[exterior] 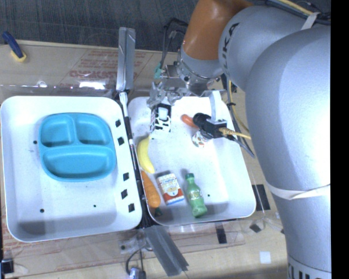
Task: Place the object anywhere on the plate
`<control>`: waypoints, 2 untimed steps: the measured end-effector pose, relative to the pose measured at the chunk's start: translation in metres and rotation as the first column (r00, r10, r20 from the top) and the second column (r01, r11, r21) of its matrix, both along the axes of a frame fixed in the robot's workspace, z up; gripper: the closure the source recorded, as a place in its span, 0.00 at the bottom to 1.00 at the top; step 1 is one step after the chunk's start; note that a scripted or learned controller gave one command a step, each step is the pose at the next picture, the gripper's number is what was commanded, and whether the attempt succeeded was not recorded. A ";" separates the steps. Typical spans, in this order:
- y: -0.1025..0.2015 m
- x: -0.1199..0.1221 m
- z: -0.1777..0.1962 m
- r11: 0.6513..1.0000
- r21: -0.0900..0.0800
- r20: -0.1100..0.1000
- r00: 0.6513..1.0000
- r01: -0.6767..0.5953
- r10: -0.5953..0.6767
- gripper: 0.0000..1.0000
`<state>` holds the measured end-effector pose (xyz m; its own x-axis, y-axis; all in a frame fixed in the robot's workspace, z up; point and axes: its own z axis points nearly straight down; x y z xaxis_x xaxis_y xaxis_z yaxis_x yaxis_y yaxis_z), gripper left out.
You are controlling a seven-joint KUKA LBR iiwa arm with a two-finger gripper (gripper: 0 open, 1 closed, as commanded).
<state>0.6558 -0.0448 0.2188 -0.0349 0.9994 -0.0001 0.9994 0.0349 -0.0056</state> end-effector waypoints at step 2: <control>0.085 -0.032 -0.029 0.999 -0.001 -0.002 0.999 0.033 -0.033 0.00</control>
